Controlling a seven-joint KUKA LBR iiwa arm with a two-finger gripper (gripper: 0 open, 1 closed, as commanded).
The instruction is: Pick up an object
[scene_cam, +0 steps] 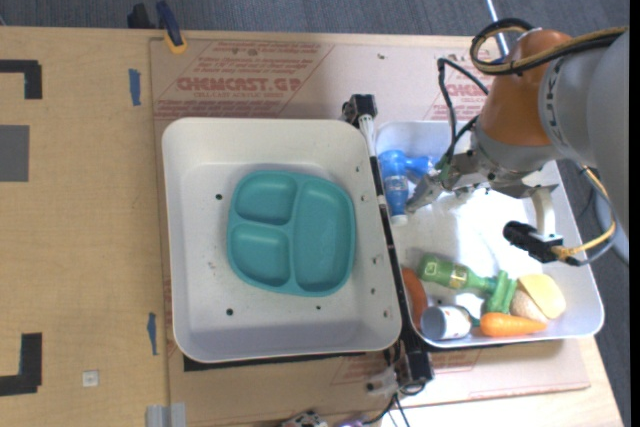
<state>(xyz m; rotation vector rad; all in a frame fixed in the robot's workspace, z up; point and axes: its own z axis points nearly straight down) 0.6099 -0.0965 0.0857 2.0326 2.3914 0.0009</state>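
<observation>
The gripper (440, 183) hangs low in the right bin (585, 310), just beside the blue bottle (397, 177) at its far left corner. Whether the jaws stand apart or together cannot be told (cables and wrist obscure them). A clean grasp would likely need the jaws centred across the bottle, clear of the bin wall.

Two shallow white bins: left bin (185, 215); right bin (580, 300). Left bin holds one teal divided plate (292, 230). Right bin holds one blue bottle (396, 177) at the far left; one green bottle (462, 278); one carrot (510, 323); one yellow piece (541, 296); one white-capped container (446, 321) at the near edge.
</observation>
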